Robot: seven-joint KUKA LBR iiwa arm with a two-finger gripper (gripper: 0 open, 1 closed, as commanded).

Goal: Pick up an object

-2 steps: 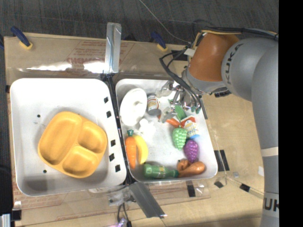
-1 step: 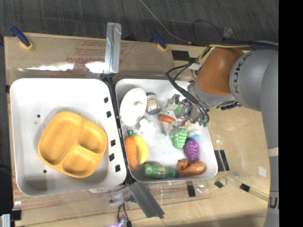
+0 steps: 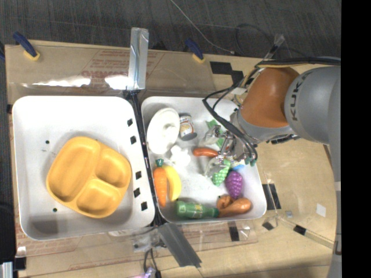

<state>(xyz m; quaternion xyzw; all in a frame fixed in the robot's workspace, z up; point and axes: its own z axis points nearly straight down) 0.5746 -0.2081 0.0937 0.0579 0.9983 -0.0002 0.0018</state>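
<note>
My gripper (image 3: 224, 155) reaches down into the right bin (image 3: 200, 106) from the right, under the arm's orange band. It hangs just over the green grapes (image 3: 219, 176) and beside a red-orange sausage (image 3: 204, 152). Purple grapes (image 3: 234, 183) lie just right of the green ones. Cables and the wrist hide what lies directly under the gripper.
The right bin also holds a white round lid (image 3: 163, 129), a small can (image 3: 186, 126), a carrot (image 3: 160, 185), a banana (image 3: 173, 181), a green bottle (image 3: 190, 209) and a brown-orange piece (image 3: 235, 204). A yellow divided tray (image 3: 88, 175) lies in the left bin (image 3: 26, 120).
</note>
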